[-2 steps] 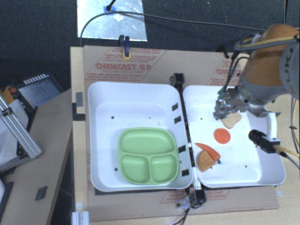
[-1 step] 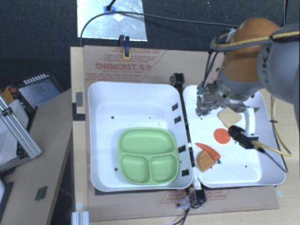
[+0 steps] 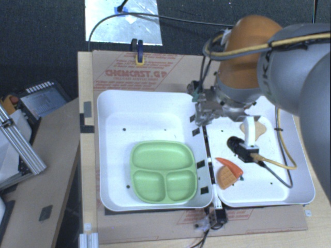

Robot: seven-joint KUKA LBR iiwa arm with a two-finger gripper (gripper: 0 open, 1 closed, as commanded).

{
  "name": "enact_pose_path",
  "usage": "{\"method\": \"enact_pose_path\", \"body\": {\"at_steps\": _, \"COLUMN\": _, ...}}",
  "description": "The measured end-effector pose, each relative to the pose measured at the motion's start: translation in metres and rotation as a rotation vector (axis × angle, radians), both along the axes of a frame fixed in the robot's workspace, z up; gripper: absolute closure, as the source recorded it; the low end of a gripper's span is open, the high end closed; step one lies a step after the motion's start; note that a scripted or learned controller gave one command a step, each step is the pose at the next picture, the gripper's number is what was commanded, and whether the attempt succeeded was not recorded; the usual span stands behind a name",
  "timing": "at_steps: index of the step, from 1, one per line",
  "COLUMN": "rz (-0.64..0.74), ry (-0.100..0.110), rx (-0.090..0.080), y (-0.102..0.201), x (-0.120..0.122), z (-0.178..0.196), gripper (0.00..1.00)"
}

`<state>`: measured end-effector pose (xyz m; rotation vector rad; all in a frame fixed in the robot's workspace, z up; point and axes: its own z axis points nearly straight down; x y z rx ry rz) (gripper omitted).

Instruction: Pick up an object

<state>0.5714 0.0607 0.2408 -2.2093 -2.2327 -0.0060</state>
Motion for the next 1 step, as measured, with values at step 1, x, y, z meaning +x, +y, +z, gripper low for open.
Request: {"method": "enact_pose_path", "body": {"at_steps": 1, "rz": -0.003, "ry": 0.001, "rx": -0.001, "y": 0.0410, "x": 0.0089, "z": -0.0092, "gripper": 1.00}}
